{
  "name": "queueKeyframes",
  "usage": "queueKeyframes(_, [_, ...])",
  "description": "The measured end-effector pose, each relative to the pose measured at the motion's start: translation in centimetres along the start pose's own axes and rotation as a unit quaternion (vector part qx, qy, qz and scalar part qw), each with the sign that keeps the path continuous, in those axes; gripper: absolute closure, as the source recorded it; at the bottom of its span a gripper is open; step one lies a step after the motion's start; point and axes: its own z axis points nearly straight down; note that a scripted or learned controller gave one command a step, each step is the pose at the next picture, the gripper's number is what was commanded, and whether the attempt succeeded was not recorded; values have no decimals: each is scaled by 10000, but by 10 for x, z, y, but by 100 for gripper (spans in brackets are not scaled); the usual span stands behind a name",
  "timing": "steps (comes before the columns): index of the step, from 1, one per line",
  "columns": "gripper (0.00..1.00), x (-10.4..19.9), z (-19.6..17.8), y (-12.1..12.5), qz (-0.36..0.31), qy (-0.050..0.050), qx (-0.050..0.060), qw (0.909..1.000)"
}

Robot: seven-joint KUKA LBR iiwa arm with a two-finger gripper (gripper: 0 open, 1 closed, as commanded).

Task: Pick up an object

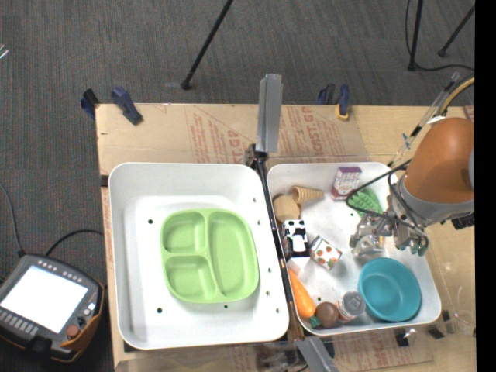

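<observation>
Faintly, reversed red lettering on cardboard point(310, 130); carton point(346, 181) label unreadable.

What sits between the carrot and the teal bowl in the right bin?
In the camera view, a brown rounded item and a small grey-lidded can lie between the carrot and the teal bowl, along the bin's near wall.

A light green tray point(209, 256), a teal bowl point(390, 289), an orange carrot point(302, 294), two white bins point(128, 208).
</observation>
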Motion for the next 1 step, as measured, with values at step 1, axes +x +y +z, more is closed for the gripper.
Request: queueKeyframes(1, [0,-2,-1,3,-3,-24,-22,10000])
